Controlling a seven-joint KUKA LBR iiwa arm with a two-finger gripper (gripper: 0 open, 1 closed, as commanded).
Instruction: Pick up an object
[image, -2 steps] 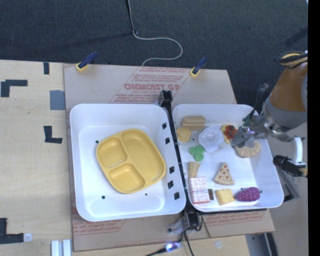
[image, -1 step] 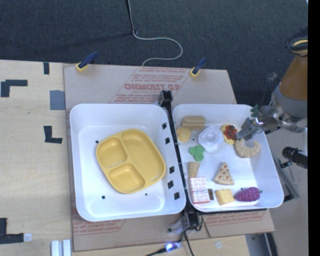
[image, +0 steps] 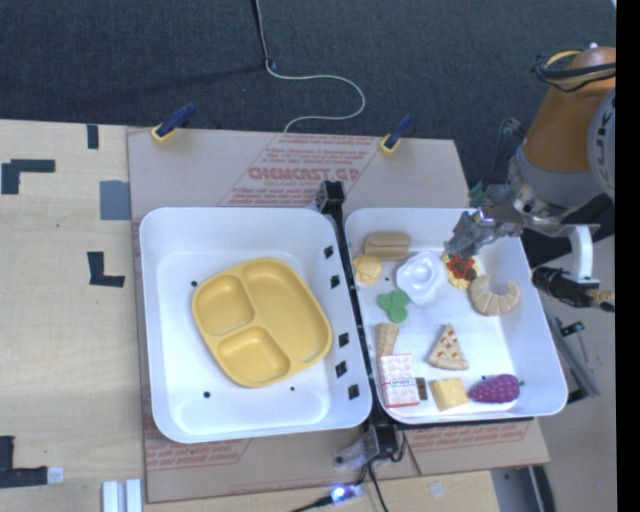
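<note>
My gripper (image: 466, 240) hangs over the far right part of the right bin (image: 535, 330), pointing down and to the left. Just below its tip lies a small red and yellow toy (image: 460, 269), beside a white object (image: 420, 277) and a croissant (image: 495, 296). I see nothing held in the gripper. The same bin also holds a bread roll (image: 387, 243), a pizza slice (image: 449, 349), purple grapes (image: 495, 388), a green piece (image: 393, 305) and a red and white carton (image: 397, 380).
The left bin (image: 165, 300) holds a yellow divided tray (image: 262, 320). A black divider (image: 345, 290) runs between the bins. Two clamps (image: 173, 122) (image: 396, 132) pin the cardboard at the back. The arm's orange band (image: 570, 120) rises at the right.
</note>
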